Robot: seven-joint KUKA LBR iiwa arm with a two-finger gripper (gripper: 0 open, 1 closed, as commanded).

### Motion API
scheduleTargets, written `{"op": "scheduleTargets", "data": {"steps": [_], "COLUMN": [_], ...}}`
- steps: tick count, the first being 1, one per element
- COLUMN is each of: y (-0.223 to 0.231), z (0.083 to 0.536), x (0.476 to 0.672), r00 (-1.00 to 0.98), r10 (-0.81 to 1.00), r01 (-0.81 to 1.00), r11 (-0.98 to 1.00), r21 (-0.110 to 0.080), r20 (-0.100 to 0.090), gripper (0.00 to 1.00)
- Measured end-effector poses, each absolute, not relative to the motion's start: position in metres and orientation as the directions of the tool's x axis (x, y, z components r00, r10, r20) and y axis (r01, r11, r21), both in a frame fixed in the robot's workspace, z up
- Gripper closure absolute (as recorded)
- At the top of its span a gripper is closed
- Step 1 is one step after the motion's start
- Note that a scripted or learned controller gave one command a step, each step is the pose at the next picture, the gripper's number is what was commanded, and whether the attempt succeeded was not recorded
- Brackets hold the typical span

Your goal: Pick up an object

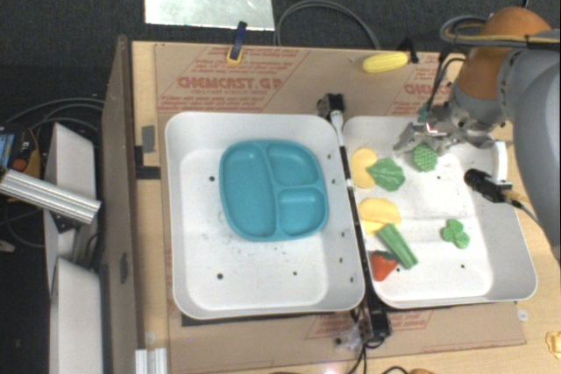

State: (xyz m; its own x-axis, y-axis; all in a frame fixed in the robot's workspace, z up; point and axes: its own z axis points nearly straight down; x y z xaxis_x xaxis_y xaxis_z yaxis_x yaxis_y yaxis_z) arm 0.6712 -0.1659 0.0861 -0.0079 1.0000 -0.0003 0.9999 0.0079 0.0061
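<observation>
With a green stick (399, 246) and red piece (382, 266) lying nearest in the right bin (513, 276), the gripper (427, 143) sits farther back over a green toy (425, 158), fingers spread around it, apparently mid-grasp; closing and lifting should follow.

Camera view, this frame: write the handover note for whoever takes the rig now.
Gripper: low over the right bin's far side, at a green toy; a grasp cannot be confirmed.
Also in the right bin: leafy green piece, yellow pieces, green stick, red piece, small green piece.
Left bin: blue divided plate.
Done: nothing visibly lifted.
Left: secure and raise one object.
</observation>
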Motion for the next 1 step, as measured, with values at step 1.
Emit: {"op": "scheduleTargets", "data": {"steps": [1], "y": [-0.1681], "z": [0.0973], "x": [0.6708], "r00": [-0.009], "r10": [1.000], "r01": [1.000], "r11": [0.009], "r21": [0.008], "r20": [-0.003], "gripper": [1.00]}}
